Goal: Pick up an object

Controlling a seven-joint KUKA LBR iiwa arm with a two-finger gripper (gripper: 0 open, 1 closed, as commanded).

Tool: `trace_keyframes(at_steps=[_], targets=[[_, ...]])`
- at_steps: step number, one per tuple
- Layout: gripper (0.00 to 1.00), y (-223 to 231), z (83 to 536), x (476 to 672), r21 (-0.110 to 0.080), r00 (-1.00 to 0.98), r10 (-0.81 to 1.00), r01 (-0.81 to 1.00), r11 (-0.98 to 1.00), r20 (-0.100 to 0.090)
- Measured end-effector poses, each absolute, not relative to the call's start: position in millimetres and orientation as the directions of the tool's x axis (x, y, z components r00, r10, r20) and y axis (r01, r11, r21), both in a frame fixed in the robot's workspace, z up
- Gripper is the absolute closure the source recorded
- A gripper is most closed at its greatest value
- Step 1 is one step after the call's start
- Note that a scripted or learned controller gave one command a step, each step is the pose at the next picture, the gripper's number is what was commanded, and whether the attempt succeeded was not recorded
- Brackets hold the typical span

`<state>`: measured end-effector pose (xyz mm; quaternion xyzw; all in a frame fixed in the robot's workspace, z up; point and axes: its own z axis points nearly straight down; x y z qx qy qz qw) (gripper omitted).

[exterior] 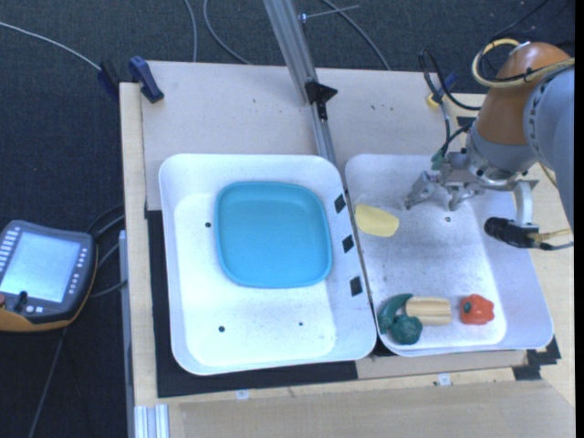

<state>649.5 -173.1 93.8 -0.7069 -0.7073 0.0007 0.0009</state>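
Gripper [444,188] low over right bin [511,281] rear area, fingers spread, grasping nothing. Yellow piece [376,220] near, to its left; likely nearest target. Green toy [400,318], wooden block [429,310], red pepper [475,309] along front wall, well apart. Blue plate [274,234] in left bin [187,245].

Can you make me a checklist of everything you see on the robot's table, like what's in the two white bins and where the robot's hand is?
Surface: beige bench bearing two white bins, left bin and right bin.
Job's things: in the right bin, yellow piece near its left wall; green toy, tan block and red pepper toy along its near edge.
Clutter: blue plate in the left bin.
Grippers: end effector over the right bin's far part, nothing seen between its fingers.
Cables: loops on the floor beyond the bench.
Surroundings: dark carpet; control pendant at left.
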Motion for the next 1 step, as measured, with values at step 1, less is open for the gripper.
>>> trace_keyframes(at_steps=[1], targets=[[1.0, -173.3, 107.0, 650.9, 0.003, -0.001, 1.0, 1.0, 0.001, -0.001]])
